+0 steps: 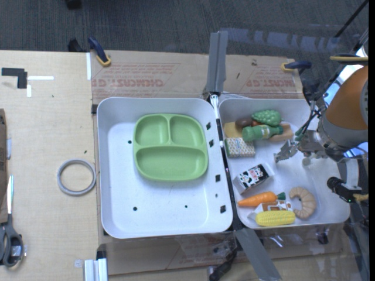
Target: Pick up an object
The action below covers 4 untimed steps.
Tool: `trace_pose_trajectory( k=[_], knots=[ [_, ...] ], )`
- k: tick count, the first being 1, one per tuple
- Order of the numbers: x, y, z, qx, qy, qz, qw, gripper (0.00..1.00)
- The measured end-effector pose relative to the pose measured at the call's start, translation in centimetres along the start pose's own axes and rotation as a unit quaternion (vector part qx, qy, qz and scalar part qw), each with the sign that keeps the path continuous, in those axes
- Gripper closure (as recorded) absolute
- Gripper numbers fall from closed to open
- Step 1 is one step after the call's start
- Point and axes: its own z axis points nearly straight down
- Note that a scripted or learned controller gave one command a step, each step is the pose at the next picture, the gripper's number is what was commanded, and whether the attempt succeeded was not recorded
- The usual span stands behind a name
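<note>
Toys crowd the right bin [334, 212]: a bottle [262, 133], carton [254, 177], carrot [258, 199], corn [275, 218], croissant [303, 201]; the gripper [285, 153] hangs over bare floor between bottle and carton, pinching nothing; whether it is spread I cannot tell; the carton looks light, stiff and boxy, so I would grip its flat long sides; the left bin [111, 174] bears a plate [170, 147].

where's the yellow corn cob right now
The yellow plastic corn cob lies at the near edge of the right white bin, just below the orange carrot and beside the tan croissant.
</note>
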Motion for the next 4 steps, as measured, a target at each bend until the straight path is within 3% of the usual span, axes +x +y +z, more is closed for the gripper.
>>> trace_pose_trajectory(
  k=[1,2,3,4],
  knots=[
    [1.8,6.1,-6.6,0.001,-0.01,0.003,0.9999,0.0],
    [0.3,8.9,-1.8,0.005,-0.01,-0.022,0.9997,0.0],
    [0.5,1.6,-0.5,0.003,-0.008,-0.015,0.9999,0.0],
    [-0.1,-3.0,0.2,0.003,-0.004,-0.025,0.9997,0.0]
  ],
)
